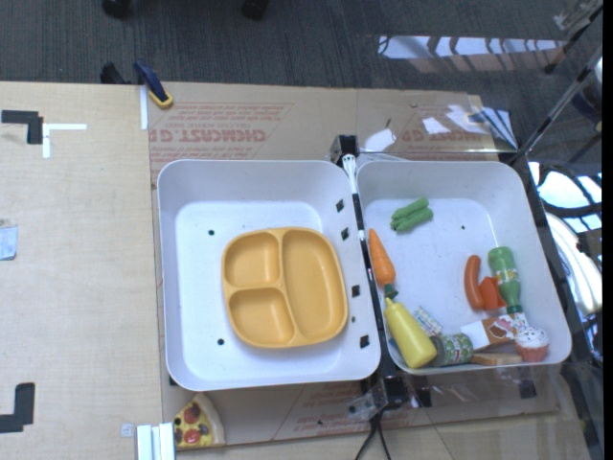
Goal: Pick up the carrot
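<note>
A dark carpeted floor (316, 17) lies behind the light wooden bench (72, 295), where a sheet of brown cardboard (249, 123) is spread beneath two shallow white bins set side by side. The left bin (182, 286) holds a yellow divided plate (284, 286) with three compartments, sitting near its middle. The right bin (522, 209) carries the toys. The carrot (381, 257), orange with a green tip, lies against that bin's left wall, just across the shared rim from the plate, tilted with its narrow end toward the far side. Touching its near end is a yellow squeeze bottle (409, 333), which slants toward the bin's near left corner. A green bean pod (412, 215) rests beyond the carrot, toward the far wall and well apart from it. To the carrot's right, across bare white floor, a red sausage (472, 281) lies beside a green bottle (504, 276). A clutter of small packets and a cupcake (530, 338) crowds the near right corner, just past the yellow bottle. A slice of toy pizza (196, 425) sits on the cardboard outside the left bin's near edge. I cannot tell the state of the tool from where I stand.
</note>
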{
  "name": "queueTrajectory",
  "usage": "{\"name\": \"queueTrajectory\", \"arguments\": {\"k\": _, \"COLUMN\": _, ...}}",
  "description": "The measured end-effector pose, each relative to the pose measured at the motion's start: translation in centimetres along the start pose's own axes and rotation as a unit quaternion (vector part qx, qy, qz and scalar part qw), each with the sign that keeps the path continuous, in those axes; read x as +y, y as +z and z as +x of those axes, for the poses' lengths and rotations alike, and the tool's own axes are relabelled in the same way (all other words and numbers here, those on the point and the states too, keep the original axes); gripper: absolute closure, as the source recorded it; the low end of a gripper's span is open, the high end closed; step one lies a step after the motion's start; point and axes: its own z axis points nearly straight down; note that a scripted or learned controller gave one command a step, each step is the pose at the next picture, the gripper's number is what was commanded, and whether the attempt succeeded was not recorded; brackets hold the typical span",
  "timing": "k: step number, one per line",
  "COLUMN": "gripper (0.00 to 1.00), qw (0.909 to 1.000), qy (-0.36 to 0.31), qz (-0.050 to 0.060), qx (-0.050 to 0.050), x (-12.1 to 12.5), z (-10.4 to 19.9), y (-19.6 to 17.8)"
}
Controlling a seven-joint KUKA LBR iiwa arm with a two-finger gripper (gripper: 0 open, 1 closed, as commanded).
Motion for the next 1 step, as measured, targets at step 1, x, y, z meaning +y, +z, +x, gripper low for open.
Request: {"name": "queueTrajectory", "arguments": {"k": 1, "gripper": 0.00, "qw": 1.0000, "qy": 0.000, "qz": 0.000, "qx": 0.000, "x": 0.00, "z": -0.01, "y": 0.00}}
